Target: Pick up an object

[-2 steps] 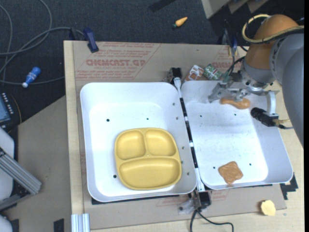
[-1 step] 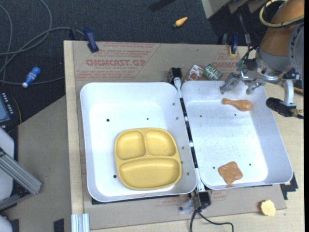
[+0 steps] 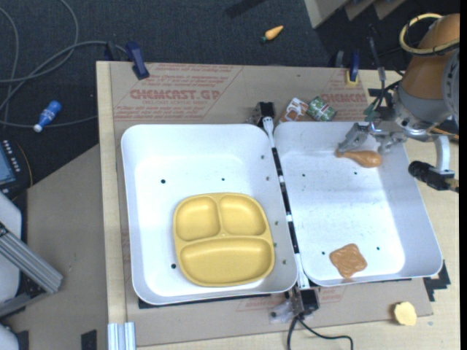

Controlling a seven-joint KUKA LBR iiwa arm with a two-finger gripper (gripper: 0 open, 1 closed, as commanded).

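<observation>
Orange-brown piece (image 3: 363, 157) located far right in right bin (image 3: 408, 224), directly under gripper (image 3: 371, 138). Finger state cannot be told. Centred descent advised; closure to be confirmed before lift.

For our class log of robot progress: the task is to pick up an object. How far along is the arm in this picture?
Done: the gripper has reached into the right bin, at the orange-brown piece near its far edge. In hand: nothing is visibly lifted; the piece appears to lie on the bin floor. Left: grasping and lifting. A second brown piece and the yellow tray lie apart from it.
</observation>
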